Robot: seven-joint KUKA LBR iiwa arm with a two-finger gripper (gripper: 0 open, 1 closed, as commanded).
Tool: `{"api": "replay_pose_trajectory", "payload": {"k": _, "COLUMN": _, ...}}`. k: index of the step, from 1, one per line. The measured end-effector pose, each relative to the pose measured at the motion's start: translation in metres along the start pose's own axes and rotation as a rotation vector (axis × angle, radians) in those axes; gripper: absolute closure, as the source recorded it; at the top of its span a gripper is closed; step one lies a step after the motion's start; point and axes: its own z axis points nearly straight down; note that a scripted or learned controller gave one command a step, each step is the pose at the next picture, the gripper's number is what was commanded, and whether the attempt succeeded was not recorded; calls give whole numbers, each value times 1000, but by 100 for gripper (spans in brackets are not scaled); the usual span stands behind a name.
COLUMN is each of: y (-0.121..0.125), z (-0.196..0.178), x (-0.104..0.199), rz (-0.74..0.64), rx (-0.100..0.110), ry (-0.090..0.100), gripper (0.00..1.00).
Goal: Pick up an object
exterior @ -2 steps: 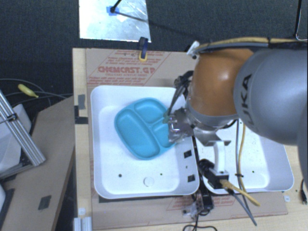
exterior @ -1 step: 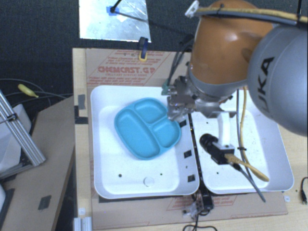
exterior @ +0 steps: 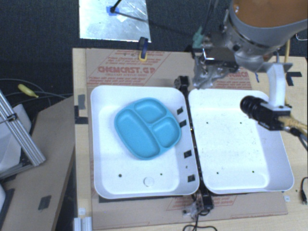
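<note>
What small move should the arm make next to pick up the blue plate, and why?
Probably it should travel left, toward the left bin, and stop above the blue plate. The plate lies there alone, flat, its three compartments facing up, while the tool stands over the back edge of the right bin, far from it. Lowering can follow.

blue divided plate in left bin | gripper above bins' top edge, by divider

Red print reading "CHEMCAST GP" stands on the brown board beneath the two bins.
</note>
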Motion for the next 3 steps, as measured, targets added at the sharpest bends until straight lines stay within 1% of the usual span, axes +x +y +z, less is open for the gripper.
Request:
{"api": "replay_pose_trajectory", "payload": {"k": 1, "y": 38, "z": 86, "x": 10, "rz": 5, "rx": 25, "ry": -9, "gripper": 100}}
{"api": "replay_pose_trajectory", "payload": {"k": 2, "y": 0, "z": 99, "x": 9, "rz": 1, "rx": 21, "ry": -7, "gripper": 100}}
{"api": "replay_pose_trajectory", "payload": {"k": 3, "y": -1, "z": 33, "x": -25, "rz": 6, "rx": 12, "ry": -5, "gripper": 100}}
